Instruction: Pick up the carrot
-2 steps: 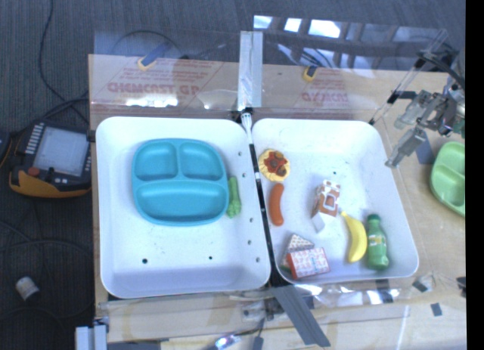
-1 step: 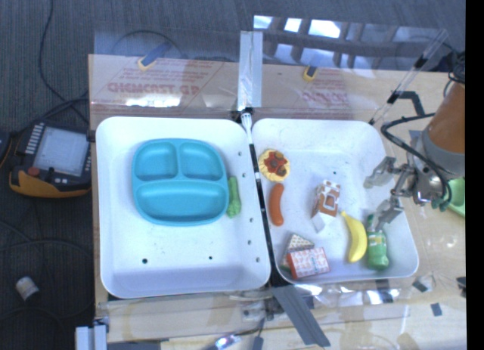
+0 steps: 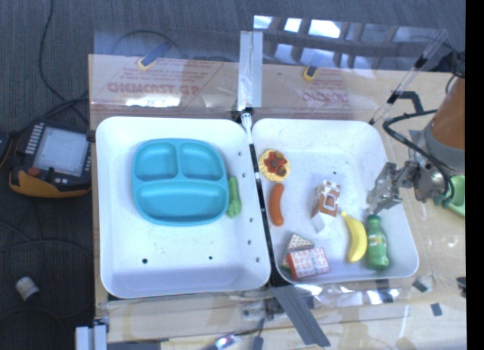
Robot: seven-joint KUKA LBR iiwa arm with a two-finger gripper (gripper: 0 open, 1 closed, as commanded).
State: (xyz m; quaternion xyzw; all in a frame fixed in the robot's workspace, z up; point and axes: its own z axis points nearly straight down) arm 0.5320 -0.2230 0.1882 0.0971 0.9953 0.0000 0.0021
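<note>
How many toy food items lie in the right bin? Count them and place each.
7: pizza at upper left, carrot below it, gingerbread house mid-bin, banana beside green bottle at lower right, sandwich wedge and box at the front. Nothing seems hidden.

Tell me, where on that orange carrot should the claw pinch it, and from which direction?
Probably mid-length, coming straight down. The carrot lies flat and slim, running near to far, close to the right bin's left wall. So the gripper would best close across its narrow width. The pizza slice crowds its far end; the middle is freer.

two bins (image 3: 121, 265), one tray (image 3: 180, 181), seven foods (image 3: 356, 236)
</note>
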